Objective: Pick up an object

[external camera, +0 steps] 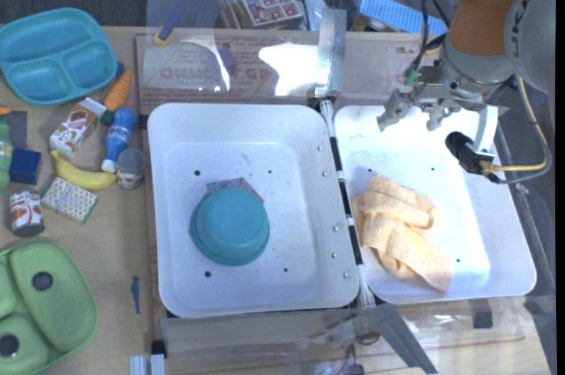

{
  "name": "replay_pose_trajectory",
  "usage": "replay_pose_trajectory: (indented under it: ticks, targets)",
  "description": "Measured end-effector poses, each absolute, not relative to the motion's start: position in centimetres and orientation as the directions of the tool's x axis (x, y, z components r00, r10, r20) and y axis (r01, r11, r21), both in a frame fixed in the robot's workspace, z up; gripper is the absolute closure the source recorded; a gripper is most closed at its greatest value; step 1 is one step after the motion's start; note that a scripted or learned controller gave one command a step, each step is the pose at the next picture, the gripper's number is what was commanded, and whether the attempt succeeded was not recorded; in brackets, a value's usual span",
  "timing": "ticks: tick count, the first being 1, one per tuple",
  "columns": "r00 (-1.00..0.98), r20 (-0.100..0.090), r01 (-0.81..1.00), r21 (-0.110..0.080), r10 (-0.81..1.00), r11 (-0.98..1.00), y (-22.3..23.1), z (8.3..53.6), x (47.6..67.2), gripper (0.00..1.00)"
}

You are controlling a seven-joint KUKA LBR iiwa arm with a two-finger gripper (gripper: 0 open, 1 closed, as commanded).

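The gripper (411,115), jaws apart, apparently empty, hangs over the right bin (503,214), behind the yellow cloth (402,229); a teal bowl (230,226) sits in the left bin (177,144).

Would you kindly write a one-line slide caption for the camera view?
Gripper open above the right bin, near a crumpled yellow cloth; an upturned teal bowl sits in the left bin.

Left of the bins: a teal tray (57,64), banana (81,172), blue bottle (120,135), perhaps a juice carton (74,125).
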State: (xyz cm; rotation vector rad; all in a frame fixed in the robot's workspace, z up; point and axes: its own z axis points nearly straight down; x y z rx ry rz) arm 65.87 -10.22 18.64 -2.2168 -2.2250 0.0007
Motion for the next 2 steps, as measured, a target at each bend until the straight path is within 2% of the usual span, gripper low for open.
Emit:
replay_pose_trajectory:
  ticks: [1,2]
  targets:
    - [-0.148,0.0,0.989,0.002,0.989,0.148,-9.9,9.3,61.3,0.0]
    - [-0.178,-0.004,0.984,0.006,0.984,0.178,-15.0,8.8,53.0,0.0]
